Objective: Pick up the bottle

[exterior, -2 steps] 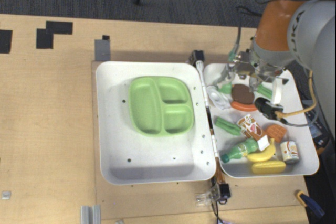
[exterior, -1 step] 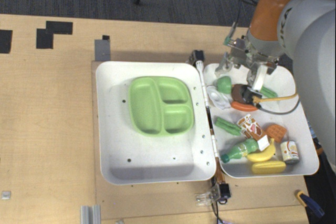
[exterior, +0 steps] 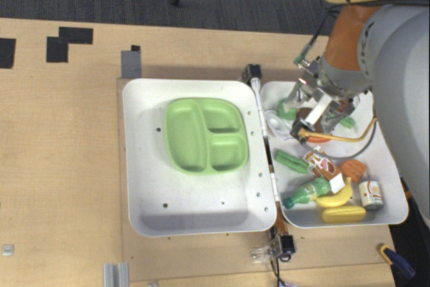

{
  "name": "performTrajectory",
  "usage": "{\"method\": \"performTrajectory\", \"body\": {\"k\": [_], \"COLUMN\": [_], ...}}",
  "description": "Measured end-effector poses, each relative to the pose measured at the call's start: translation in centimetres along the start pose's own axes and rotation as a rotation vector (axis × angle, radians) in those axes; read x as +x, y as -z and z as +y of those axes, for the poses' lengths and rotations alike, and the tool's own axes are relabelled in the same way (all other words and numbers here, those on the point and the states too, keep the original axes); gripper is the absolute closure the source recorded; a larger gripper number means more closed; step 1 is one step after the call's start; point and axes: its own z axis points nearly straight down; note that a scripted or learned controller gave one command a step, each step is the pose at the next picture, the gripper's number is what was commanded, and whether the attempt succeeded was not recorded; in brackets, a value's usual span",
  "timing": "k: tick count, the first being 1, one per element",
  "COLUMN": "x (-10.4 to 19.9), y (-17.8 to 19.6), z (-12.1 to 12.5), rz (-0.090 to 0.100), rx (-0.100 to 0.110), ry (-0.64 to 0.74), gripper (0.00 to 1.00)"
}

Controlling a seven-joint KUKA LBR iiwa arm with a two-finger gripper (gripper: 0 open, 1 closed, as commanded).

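The bottle [exterior: 306,193] is green and lies on its side near the front of the right bin [exterior: 396,201], with its neck pointing left. A yellow banana [exterior: 336,198] rests against its right end. My gripper [exterior: 293,106] is low over the back left part of the same bin, well behind the bottle and apart from it. A small green piece [exterior: 287,111] lies right by the gripper tip; whether it touches is unclear.
The left bin [exterior: 144,212] holds a green divided plate [exterior: 205,134]. Around the bottle lie a green stick-shaped thing [exterior: 292,161], a snack packet [exterior: 318,162], an orange thing [exterior: 355,168], a small can [exterior: 370,193] and a yellow block [exterior: 343,214]. A clear item [exterior: 275,124] lies near the gripper.
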Motion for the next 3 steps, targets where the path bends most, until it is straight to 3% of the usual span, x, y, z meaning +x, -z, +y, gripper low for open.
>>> {"method": "performTrajectory", "body": {"k": [1, 2, 3], "x": [1.0, -1.7, -3.1], "y": [0.0, 0.0, -0.1], "z": [-4.3, -10.2, -13.7], "rz": [0.000, 0.000, 0.000], "rx": [0.001, 0.001, 0.001], "ry": [-0.418, -0.296, -0.427], "gripper": [0.00, 0.00, 0.00]}}
